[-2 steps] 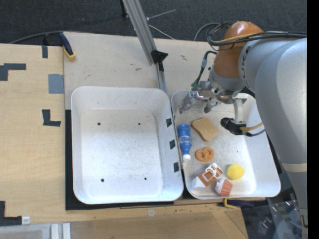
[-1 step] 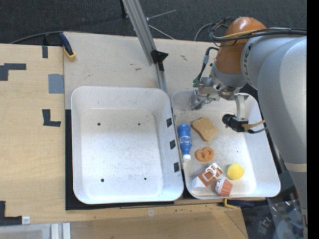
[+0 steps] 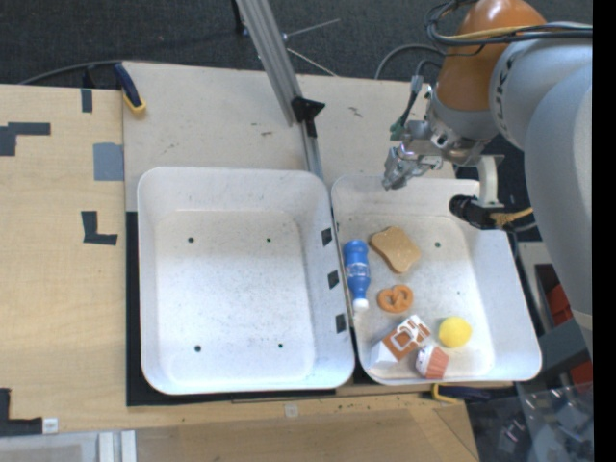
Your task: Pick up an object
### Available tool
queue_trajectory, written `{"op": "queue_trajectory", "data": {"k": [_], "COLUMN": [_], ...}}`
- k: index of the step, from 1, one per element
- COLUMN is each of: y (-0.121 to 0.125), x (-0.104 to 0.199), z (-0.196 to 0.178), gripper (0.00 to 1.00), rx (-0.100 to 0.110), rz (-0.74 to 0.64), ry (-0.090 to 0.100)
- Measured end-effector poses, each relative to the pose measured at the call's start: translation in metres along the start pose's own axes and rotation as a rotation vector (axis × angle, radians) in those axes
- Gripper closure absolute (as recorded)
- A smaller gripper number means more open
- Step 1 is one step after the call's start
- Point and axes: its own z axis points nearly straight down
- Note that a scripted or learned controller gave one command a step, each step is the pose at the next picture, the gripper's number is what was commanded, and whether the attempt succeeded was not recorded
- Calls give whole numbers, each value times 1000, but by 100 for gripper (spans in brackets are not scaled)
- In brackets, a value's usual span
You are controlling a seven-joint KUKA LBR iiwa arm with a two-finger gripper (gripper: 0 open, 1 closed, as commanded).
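Note:
The right bin (image 3: 500, 287) holds a blue bottle (image 3: 356, 269) along its left wall, a tan slice of bread (image 3: 396, 249), a brown pretzel (image 3: 395, 299), a yellow ball (image 3: 455, 332), a red-and-white box (image 3: 407, 336) and a small orange-and-white cup (image 3: 432, 361). My gripper (image 3: 397, 177) hangs over the bin's far left corner, above and behind the bread, with nothing seen between its fingers. The fingertips are small and dark against the rim.
The left bin (image 3: 159, 258) sits beside the right one, sharing a middle wall. A slanted metal pole (image 3: 279, 65) crosses the bench behind the bins. The arm's grey body (image 3: 539, 94) looms over the right bin's far right side.

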Motion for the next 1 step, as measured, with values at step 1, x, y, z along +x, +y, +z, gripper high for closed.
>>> {"op": "queue_trajectory", "data": {"k": [1], "y": [1], "x": [1], "z": [-20], "gripper": [100], "rx": [3], "rz": [0], "ry": [1]}}
